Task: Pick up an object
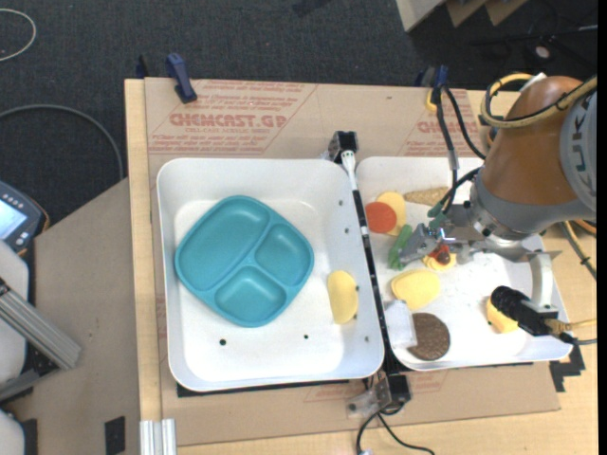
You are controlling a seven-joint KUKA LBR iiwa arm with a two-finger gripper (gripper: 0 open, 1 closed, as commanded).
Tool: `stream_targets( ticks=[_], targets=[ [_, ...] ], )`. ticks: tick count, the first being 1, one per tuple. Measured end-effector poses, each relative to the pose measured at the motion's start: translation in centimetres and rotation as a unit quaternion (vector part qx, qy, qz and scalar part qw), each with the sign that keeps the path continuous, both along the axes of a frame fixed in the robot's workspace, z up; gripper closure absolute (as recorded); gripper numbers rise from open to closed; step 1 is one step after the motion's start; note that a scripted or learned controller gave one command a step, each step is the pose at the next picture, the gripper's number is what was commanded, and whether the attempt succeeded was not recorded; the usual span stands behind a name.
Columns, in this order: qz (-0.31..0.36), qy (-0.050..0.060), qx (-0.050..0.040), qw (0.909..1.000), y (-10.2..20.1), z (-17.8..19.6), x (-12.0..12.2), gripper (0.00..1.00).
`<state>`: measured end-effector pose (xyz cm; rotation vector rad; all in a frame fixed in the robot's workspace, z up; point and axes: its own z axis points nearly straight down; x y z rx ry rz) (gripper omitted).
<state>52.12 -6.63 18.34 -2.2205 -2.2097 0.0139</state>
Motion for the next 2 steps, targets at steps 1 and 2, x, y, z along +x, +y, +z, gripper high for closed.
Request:
stream_targets(
  ticks=[1,2],
  targets=[
    [0.002,-0.004,0.0009,1.0,-0.4,0.1,-2.2,0.0],
    [0.001,-0.003,0.0004,1.0,-2.8,-5.3,0.3,0.0]
  ],
)
